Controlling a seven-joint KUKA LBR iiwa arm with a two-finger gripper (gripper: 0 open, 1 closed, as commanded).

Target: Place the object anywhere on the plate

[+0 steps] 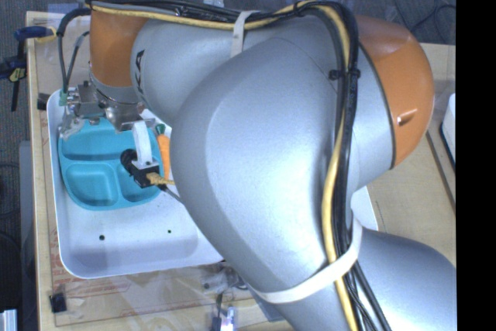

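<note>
Across most of the frame, from the lower right up to the upper left, the arm (263, 159) is stretching, its grey bulk covering the middle and right and its yellow and black cables (341, 128) running along its upper edge and down its right side. At the left, a white bin (116, 248) is lying under it, with its near floor showing bare at the lower left. Inside that bin, toward the centre left, a blue plate (97, 174) with divided compartments is sitting, partly covered by the arm's wrist. Over the plate's upper edge, the gripper (97, 111) is hanging just below the orange band, and whether it is wide, narrow or gripping anything cannot be told from this angle. Just right of the plate, a small orange object (163, 155) is peeking out at the edge of the arm, beside a white and black fitting (140, 153); whether it is resting on the plate or beside it cannot be told
</note>
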